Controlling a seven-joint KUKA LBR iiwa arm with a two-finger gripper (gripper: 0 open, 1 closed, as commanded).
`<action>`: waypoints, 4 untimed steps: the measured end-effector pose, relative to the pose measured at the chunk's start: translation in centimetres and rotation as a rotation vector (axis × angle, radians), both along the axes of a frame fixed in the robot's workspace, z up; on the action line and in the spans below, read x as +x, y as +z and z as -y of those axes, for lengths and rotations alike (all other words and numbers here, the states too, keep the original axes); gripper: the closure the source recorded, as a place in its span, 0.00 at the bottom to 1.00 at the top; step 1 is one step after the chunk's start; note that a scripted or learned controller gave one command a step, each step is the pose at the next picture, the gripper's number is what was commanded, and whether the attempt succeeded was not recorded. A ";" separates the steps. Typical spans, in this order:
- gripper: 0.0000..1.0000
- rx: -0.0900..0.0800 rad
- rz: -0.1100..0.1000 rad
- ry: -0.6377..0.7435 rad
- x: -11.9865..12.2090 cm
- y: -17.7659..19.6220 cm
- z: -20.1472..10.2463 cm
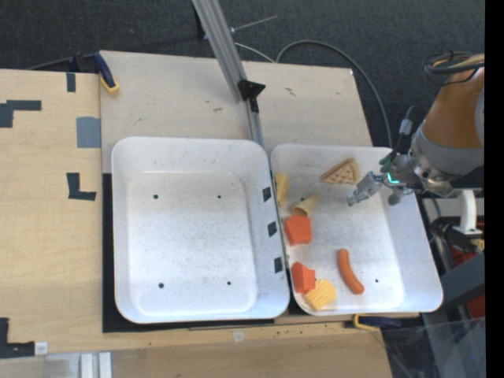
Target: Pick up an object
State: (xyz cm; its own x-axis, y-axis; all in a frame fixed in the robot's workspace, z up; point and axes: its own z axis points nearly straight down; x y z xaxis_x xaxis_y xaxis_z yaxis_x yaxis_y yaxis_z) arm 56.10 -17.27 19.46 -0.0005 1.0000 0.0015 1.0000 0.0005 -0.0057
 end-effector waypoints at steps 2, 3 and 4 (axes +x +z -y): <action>0.00 0.000 -0.002 0.000 -1.1 -5.4 -0.2; 0.00 -0.003 0.005 0.001 -1.1 -10.6 -0.2; 1.00 -0.001 0.004 0.002 -1.1 -9.5 -0.3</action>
State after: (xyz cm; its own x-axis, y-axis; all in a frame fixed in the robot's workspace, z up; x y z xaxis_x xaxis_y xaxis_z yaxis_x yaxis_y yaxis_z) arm 55.05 -16.97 9.99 -0.0021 1.0000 0.0000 1.0000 0.0021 -0.0017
